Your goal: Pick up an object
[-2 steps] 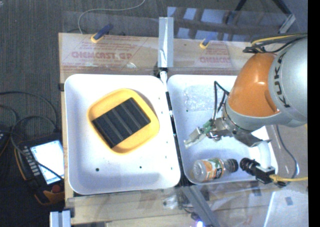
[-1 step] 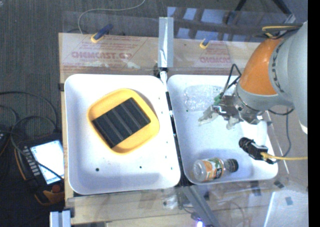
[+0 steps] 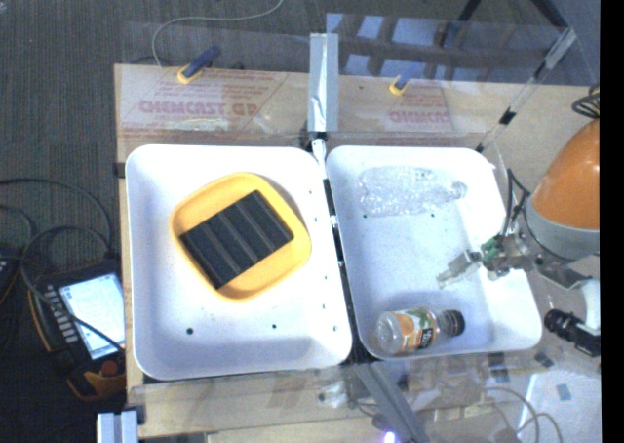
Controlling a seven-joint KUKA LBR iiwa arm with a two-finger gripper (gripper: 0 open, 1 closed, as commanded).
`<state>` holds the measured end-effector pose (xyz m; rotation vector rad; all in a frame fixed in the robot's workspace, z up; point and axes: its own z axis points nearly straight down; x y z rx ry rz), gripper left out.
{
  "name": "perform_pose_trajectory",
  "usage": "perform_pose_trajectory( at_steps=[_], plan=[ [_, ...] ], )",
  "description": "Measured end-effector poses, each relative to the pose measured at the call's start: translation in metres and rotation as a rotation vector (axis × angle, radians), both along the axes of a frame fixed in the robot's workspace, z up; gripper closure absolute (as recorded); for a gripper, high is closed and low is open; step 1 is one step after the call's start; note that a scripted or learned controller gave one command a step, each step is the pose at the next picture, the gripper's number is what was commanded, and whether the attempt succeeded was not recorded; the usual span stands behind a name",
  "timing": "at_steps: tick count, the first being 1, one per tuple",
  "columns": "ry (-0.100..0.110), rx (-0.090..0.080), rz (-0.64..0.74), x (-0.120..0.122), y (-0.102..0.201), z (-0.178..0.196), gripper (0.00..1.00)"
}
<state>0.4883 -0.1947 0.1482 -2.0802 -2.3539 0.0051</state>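
The right bin (image 3: 429, 236) holds two things. A clear crumpled plastic bottle (image 3: 405, 187) lies near its far side, and a small bottle with a green and orange label (image 3: 417, 328) lies on its side near the front wall. My gripper (image 3: 458, 269) hangs low over the right part of this bin, between the two bottles and touching neither. Nothing is seen in its grasp. A yellow dish-like object with a black ribbed slab on top (image 3: 241, 234) rests in the left bin (image 3: 166, 324).
The arm's orange band (image 3: 575, 182) and grey wrist rise at the right edge, over the right bin's rim. A metal post (image 3: 321, 80) stands behind the divide between the bins. Cables and a handheld pendant (image 3: 83, 309) lie on the floor at left.
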Motion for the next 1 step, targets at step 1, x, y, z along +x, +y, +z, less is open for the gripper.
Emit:
perform_pose_trajectory(
  at_steps=[1],
  plan=[
    [-0.005,0.001,0.009,0.0122,0.0764,-0.0545,0.00]
  ],
)
